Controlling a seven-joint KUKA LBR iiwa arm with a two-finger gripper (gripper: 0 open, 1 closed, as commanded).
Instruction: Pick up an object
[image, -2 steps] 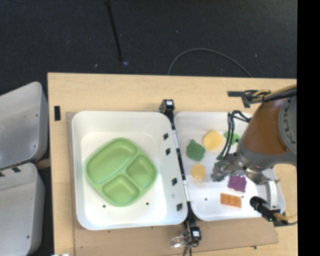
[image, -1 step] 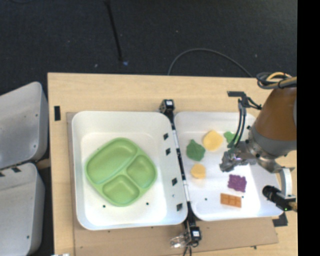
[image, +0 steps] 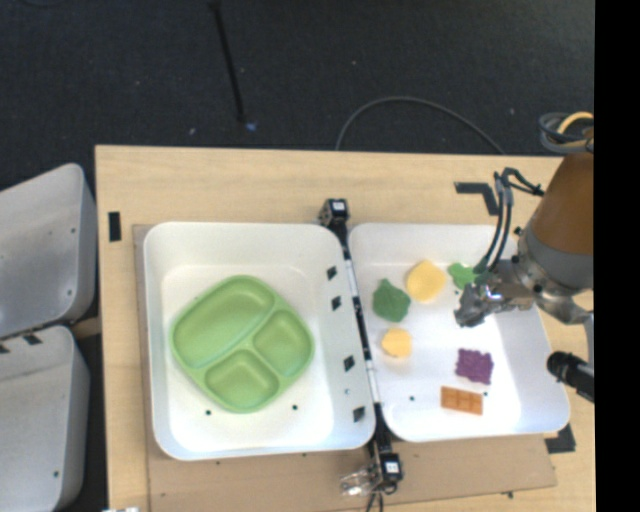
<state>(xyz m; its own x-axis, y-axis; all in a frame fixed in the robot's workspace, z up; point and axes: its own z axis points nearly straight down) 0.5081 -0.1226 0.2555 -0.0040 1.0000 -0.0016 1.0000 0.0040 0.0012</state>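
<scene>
A grey arm (image: 556, 262) carries a broad orange band (image: 568, 205) well above the jaws. Thin dark cables (image: 500, 222) loop along its side toward a small metallic grey gripper (image: 470, 308), and a black cylindrical part (image: 572, 372) juts out behind the jaws

one fixed camera looks down at a slant on the bench (image: 120, 300) and both white bins (image: 160, 400).

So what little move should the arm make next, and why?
Probably a short drop straight down. The gripper hangs in the right bin beside the small green piece, with nothing visibly between its fingers.
</scene>
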